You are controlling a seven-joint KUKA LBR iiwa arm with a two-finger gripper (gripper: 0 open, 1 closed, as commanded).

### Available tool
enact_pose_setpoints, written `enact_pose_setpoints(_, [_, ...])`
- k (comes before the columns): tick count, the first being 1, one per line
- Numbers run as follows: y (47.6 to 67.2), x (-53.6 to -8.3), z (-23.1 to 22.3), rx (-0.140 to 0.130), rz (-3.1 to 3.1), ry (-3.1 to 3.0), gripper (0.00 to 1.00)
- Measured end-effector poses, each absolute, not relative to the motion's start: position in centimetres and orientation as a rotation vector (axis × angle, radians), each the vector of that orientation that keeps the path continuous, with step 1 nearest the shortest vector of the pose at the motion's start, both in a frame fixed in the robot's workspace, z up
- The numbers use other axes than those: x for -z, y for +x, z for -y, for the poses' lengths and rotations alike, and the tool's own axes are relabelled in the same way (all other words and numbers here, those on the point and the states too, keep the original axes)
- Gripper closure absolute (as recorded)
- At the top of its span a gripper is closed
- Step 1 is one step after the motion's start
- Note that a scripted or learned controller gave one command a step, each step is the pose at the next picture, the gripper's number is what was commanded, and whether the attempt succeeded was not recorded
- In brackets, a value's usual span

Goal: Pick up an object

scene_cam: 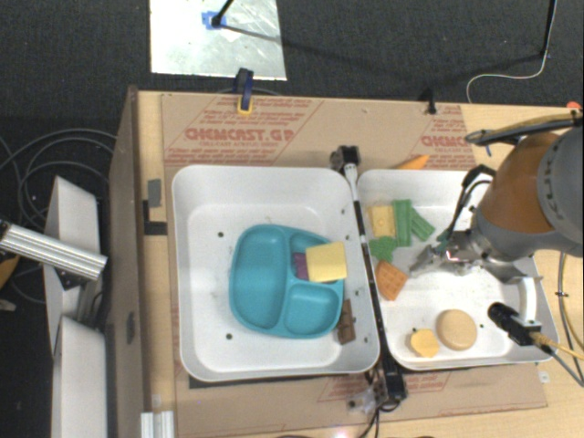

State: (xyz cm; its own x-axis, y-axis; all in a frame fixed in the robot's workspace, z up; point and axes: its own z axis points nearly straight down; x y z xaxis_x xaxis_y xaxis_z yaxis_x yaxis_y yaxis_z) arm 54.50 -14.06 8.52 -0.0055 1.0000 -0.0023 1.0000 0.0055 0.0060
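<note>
My gripper (pixel 436 255) hangs low over the right bin (pixel 474 359), near its middle, with my grey arm and its orange band coming in from the right edge; whether it is clenched or released I cannot tell from this slanting view. Nothing is visibly caught in it. Just left of it lies an orange wedge-shaped piece (pixel 390 279), its long axis running roughly from upper left to lower right, close to the divider between the bins. Above that sit a yellow block (pixel 382 220) and green strips (pixel 413 222); the strips lie lengthwise from upper left to lower right, angled toward my gripper. Toward the near wall rest a round tan piece (pixel 456 328) and, just beside it, a small yellow piece (pixel 423 342). In the left bin (pixel 205 336) a teal divided tray (pixel 269 286) lies with a yellow block (pixel 327 263) resting on its upper right edge.
</note>
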Motion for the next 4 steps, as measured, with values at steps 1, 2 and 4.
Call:
enact_pose_setpoints(1, [51.0, -8.4, 13.6, 0.002, -2.224, 2.223, 0.00])
enact_pose_setpoints(2, [48.5, -8.4, 12.0, 0.001, -2.224, 2.223, 0.00])
enact_pose_setpoints(4, [48.8, -8.4, 21.0, 0.004, -2.216, 2.227, 0.00])
